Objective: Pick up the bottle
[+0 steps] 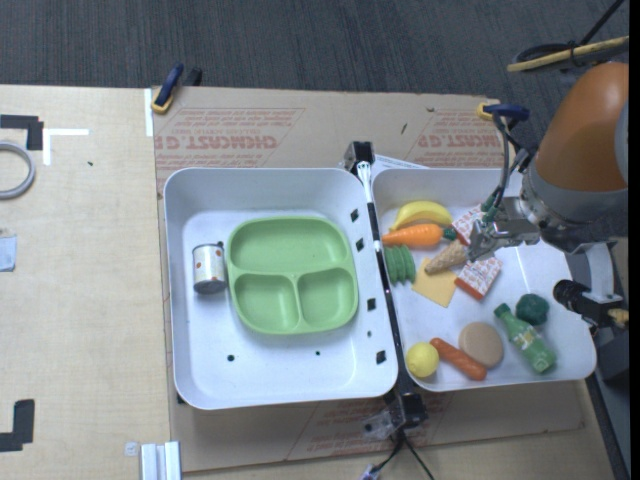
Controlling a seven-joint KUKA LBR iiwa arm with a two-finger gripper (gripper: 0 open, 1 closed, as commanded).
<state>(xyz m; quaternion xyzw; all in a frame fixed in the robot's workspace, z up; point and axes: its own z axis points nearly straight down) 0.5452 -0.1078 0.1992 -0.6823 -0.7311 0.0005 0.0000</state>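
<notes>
Green toy bottle (526, 340) lies tilted at lower right of the right bin (575, 368), likely light, rigid and slick, best pinched across its body; gripper (487, 236), fingers apparently parted and holding nothing, hovers up-left.

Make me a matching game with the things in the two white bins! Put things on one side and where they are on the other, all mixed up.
Things:
1. green tray
2. bottle
3. small can
4. banana

Places:
A. right bin, top, just above the carrot
B. left bin, against the tray's left side
C. right bin, lower right corner
D. middle of the left bin

Pairs: 1-D, 2-C, 3-B, 4-A
</notes>
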